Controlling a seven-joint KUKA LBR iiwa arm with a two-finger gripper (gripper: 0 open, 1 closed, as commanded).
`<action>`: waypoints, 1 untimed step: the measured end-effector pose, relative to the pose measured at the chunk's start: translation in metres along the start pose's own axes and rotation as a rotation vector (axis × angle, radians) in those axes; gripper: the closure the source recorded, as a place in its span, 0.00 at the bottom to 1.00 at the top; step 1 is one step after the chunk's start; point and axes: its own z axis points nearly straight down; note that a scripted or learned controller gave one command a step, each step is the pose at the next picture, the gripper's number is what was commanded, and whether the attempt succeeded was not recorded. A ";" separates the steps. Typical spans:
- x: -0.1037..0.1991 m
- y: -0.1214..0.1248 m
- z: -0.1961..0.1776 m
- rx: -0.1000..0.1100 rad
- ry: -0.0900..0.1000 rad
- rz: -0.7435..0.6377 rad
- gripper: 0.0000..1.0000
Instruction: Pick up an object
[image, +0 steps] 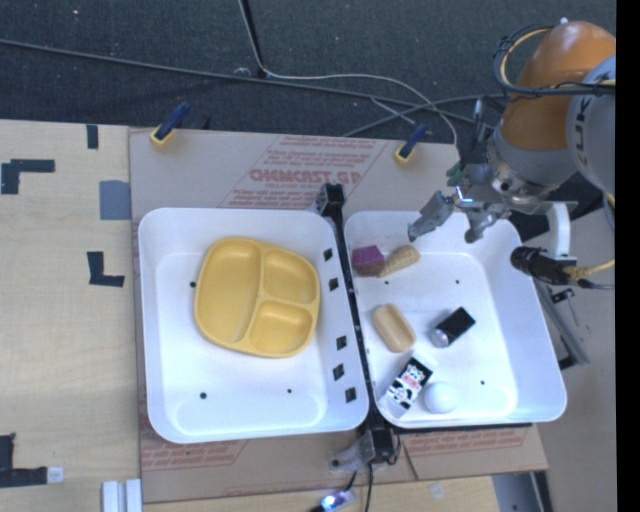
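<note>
While the gripper (449, 218) hangs with jaws spread and empty above the right bin (500, 262), approach underway; next it must descend onto the nearby tan bread roll (398, 261).

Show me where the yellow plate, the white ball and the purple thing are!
yellow divided plate (257, 297), camera view, on the ridge between its compartments
white ball (440, 398), camera view, on its top
purple block (367, 259), camera view, on its upper face
</note>
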 end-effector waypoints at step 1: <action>0.000 0.002 -0.007 -0.012 -0.001 -0.003 0.00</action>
